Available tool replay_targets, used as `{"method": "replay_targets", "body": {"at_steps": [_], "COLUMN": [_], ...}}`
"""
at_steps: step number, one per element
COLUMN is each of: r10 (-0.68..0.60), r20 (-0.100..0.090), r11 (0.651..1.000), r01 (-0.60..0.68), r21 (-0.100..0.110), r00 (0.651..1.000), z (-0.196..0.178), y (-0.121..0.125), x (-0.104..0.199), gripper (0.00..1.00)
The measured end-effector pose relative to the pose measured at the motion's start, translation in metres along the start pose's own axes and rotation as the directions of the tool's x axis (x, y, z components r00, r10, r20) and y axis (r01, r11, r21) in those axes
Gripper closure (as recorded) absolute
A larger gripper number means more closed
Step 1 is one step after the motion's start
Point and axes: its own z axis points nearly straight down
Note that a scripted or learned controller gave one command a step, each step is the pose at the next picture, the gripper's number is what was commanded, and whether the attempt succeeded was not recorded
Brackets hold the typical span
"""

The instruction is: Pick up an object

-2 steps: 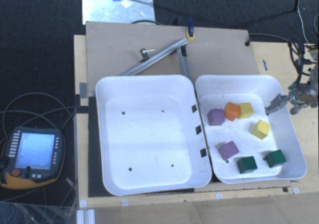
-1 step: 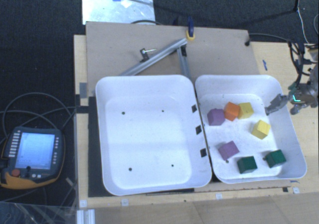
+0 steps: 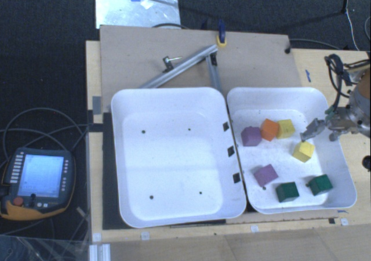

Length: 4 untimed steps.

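Seen from the fixed camera above the table (image 3: 261,62), the arm's tool (image 3: 308,131) reaches in from the right over the right-hand bin (image 3: 333,155), its grey tip poised just up and beside a yellow block (image 3: 303,151); whether the tool is spread or pressed together cannot be told at this angle, and nothing is seen pinched in it. The yellow block, the likeliest target by its nearness, lies in the right-centre of the right-hand bin, just below and slightly left of the tool's tip, apparently apart from it. Six other blocks share the bin: a purple block (image 3: 251,136), an orange block (image 3: 269,130) and a second yellow block (image 3: 285,128) clustered toward the upper left, a second purple block (image 3: 265,174) lower down, and two green blocks (image 3: 287,191) (image 3: 320,184) near the front wall. The left-hand bin (image 3: 174,155) sits alongside. To take the step well, the tool would probably need to centre over the near yellow block, straddle its flat sides squarely and descend fully before closing; the block stands well apart from its neighbours, so a clean approach looks feasible.
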Motion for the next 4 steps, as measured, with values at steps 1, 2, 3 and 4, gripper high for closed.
{"method": "replay_targets", "body": {"at_steps": [1, 2, 3, 4], "r10": [-0.001, 0.0, -0.002, -0.001], "r20": [-0.001, 0.0, 0.001, 0.003], "r11": [1.0, 1.0, 1.0, 1.0], "r01": [0.001, 0.0, 0.002, 0.001], "r21": [0.001, 0.0, -0.005, -0.008], "r00": [1.0, 1.0, 1.0, 1.0], "z": [0.054, 0.101, 0.087, 0.037], "y": [0.0, 0.0, 0.002, 0.01], "x": [0.011, 0.011, 0.01, 0.002], "gripper": [0.0, 0.0, 1.0, 1.0]}}
